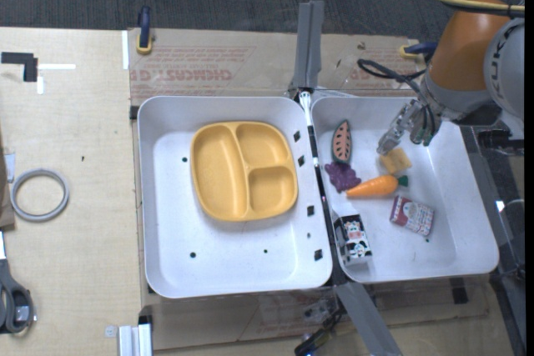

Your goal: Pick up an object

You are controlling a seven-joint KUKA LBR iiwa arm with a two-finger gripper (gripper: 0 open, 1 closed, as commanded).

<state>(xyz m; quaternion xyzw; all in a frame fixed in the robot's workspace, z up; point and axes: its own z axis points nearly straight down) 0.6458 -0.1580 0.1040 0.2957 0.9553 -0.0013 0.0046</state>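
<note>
While the arm is reaching in from the right, I am reading the gripper (392, 144) as hanging over the far part of the right bin (467, 250), tilted down toward the left. Whether it is spread or pressed together, I cannot tell at this angle; nothing is visibly pinched.

I am treating the small tan block (397, 160) as the likely target. It is lying just below the gripper tip on the near side, seemingly touching or almost touching it. I judge that the coming move depends on this offset: the block is sitting slightly nearer and slightly right of the tip, so a short descent toward the near side should bring it into reach.

I am noting crowding. The carrot (373, 187) is lying just nearer than the block, its long axis running left to right with a slight tilt. The purple piece (340, 176) is resting at the carrot's left end, and the watermelon slice (340, 142) is lying farther back on the left. The red packet (412, 217) and the small carton (354, 239) are sitting nearer still. The yellow divided plate (244, 171) is occupying the left bin (167, 263).
</note>
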